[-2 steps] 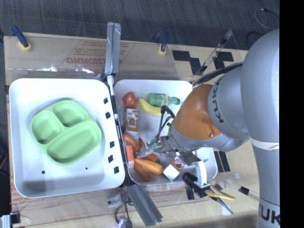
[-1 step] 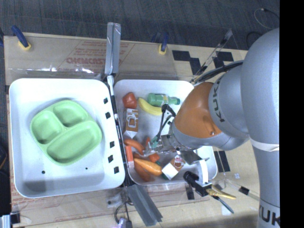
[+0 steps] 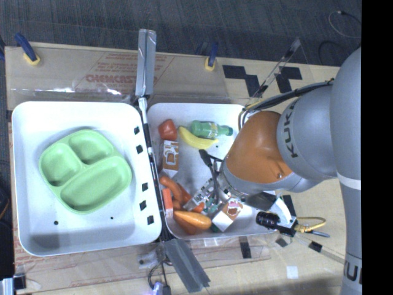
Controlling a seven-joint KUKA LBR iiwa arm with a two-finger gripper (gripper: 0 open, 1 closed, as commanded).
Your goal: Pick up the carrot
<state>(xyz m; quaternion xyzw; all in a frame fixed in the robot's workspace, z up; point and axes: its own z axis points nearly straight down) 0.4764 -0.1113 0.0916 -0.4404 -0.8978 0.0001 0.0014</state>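
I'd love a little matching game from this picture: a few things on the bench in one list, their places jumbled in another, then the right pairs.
Things:
1. green divided plate
2. carrot
3. green bottle
4. banana

Places:
A. near edge of the right bin
B. left bin
C. far end of the right bin
D. just in front of the bottle

Pairs: 1-B, 2-A, 3-C, 4-D

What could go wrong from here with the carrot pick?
The carrot lies against the right bin's near wall, packed among other orange food toys and a small carton, so the gripper may catch a neighbour instead. The wall could also block a finger. The arm hides part of the bin.
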